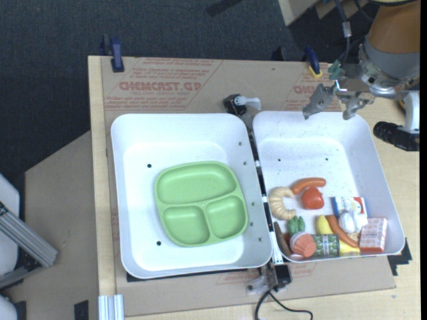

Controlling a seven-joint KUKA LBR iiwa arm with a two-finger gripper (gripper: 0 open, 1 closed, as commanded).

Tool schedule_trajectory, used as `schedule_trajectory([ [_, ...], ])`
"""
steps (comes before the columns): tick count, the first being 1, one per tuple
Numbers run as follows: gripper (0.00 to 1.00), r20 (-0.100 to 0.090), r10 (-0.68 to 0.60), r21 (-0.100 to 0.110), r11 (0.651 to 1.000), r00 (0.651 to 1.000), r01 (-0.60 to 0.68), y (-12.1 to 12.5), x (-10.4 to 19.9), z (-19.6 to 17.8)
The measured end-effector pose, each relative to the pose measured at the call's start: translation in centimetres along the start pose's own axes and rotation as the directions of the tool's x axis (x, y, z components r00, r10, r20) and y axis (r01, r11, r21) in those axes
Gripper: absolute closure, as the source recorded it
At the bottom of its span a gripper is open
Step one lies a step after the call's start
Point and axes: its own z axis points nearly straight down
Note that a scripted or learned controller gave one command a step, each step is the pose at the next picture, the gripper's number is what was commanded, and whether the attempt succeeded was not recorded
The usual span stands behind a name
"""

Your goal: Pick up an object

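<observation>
My gripper (331, 109) hangs over the far edge of the right bin (320, 139), fingers spread open with nothing between them. Well below it, in the near part of that bin, lies a heap of toy food: a hot dog (307, 185), a red tomato (312, 198), a pale croissant (281, 202), a carrot (341, 231), a green can (327, 245), a pink wafer block (373, 235) and several other small pieces. The gripper is apart from all of them.
The left bin (133, 152) holds a green divided plate (200, 203). A small black and white fixture (241, 103) sits on the cardboard just behind the bins' shared wall. Blue clamps (117, 52) grip the board's far edge.
</observation>
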Motion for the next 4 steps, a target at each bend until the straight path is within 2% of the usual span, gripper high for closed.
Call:
schedule_trajectory([
  [1,0.00,-0.003,0.005,0.018,1.000,1.000,-0.005,-7.1,-2.0,14.0],
  [2,0.00,-0.002,0.001,0.005,1.000,1.000,-0.001,-8.5,-1.1,19.4],
  [3,0.00,-0.001,0.002,0.003,1.000,1.000,-0.002,-11.1,-1.1,19.1],
  [4,1.00,0.000,0.002,-0.001,1.000,1.000,-0.002,-10.9,-1.1,18.1],
])
